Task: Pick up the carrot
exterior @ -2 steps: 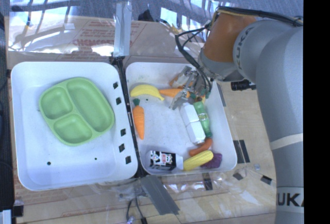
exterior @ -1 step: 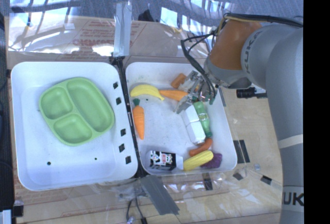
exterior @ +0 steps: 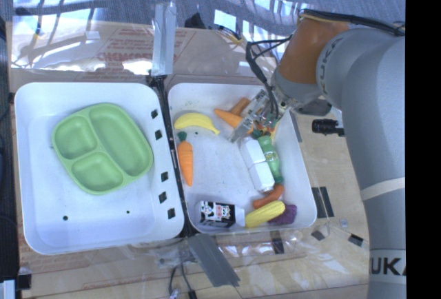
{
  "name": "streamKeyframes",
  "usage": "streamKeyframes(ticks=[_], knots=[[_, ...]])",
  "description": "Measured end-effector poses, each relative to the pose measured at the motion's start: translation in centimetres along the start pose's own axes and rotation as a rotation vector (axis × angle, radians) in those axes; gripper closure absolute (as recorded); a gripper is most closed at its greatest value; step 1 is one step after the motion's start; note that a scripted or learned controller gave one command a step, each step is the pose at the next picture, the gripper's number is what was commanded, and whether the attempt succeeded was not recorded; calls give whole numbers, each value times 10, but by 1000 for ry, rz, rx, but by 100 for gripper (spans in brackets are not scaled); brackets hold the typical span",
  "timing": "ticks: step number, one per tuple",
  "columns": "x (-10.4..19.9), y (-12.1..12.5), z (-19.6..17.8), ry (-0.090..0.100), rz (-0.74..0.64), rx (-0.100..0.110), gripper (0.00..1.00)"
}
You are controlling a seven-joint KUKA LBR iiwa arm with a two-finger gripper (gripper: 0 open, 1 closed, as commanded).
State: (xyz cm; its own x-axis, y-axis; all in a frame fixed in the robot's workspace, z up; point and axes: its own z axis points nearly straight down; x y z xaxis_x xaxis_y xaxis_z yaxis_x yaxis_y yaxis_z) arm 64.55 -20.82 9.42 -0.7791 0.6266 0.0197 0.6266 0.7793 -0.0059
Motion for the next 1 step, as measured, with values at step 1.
streamKeyframes(ticks=[1], knots=[[-3,3,-13,-22,-7,-6,100]])
